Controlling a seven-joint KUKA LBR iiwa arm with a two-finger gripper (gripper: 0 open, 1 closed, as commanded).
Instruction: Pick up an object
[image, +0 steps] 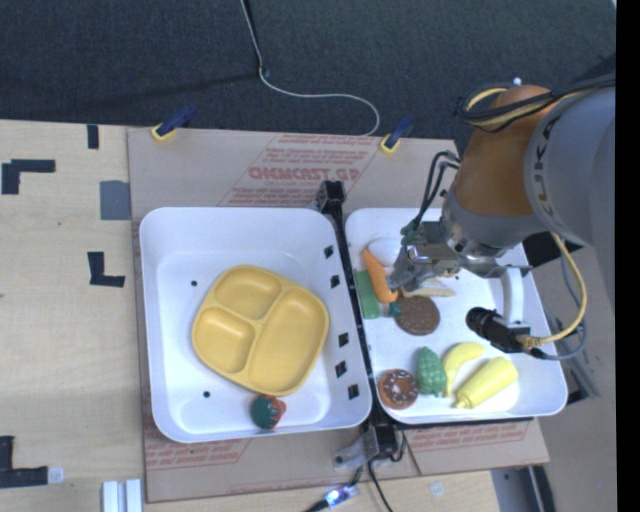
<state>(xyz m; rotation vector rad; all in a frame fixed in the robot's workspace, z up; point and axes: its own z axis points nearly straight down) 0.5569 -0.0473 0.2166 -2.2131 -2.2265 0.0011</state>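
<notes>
Cardboard (300, 170) under bins bears red print, roughly "CHEMCAST". End effector (408, 278) low in right bin (545, 405), over orange carrot (377, 274) near divider; finger state cannot tell. "KUKA" lettering partly visible on arm (545, 160). Yellow divided plate (262, 329) in left bin (165, 300).

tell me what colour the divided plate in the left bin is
Yellow. The divided plate shows clearly in the camera view.
</notes>
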